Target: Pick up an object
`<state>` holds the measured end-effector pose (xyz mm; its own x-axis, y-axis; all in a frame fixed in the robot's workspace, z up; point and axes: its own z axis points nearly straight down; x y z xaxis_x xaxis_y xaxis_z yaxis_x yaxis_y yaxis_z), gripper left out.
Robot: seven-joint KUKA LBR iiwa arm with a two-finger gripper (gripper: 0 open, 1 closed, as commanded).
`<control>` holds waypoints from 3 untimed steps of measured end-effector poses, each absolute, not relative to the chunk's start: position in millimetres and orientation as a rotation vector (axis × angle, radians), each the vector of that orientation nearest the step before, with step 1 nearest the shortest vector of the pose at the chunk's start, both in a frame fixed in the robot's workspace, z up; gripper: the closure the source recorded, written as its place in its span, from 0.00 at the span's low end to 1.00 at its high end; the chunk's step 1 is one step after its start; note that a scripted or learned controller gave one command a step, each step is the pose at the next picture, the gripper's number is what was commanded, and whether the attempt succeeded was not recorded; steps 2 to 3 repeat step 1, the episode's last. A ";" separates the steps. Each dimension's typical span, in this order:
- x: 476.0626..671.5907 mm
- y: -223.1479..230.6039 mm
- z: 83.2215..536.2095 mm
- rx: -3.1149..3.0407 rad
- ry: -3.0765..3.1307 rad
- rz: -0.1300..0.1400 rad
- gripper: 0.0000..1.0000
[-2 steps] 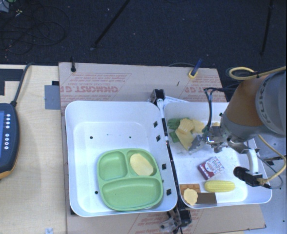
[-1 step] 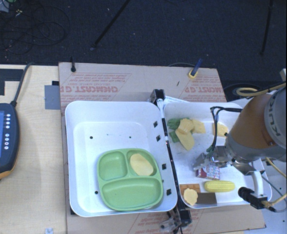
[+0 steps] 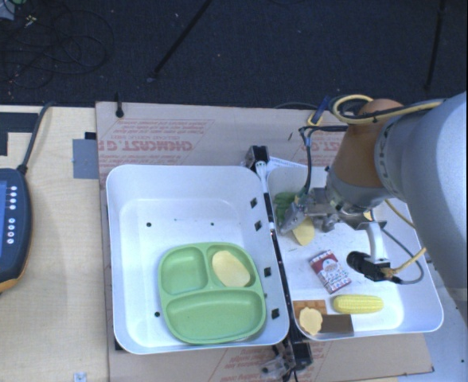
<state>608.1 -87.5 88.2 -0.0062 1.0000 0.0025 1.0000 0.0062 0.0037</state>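
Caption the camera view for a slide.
Grey arm's claw lowered over a pale yellow piece in the right white bin; green divided tray in the left.

A small pale-yellow rounded chunk (image 3: pixel 303 234) lies on the white floor of the right bin, toward its far left part, just right of the wall between bins, just beside a green leafy piece on its far-left side.
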 end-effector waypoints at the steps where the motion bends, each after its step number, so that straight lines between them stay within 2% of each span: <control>1: 604.8 -91.2 97.9 2.221 2.228 -0.004 1.00; 3: 604.8 -91.2 97.9 2.221 2.228 -0.004 1.00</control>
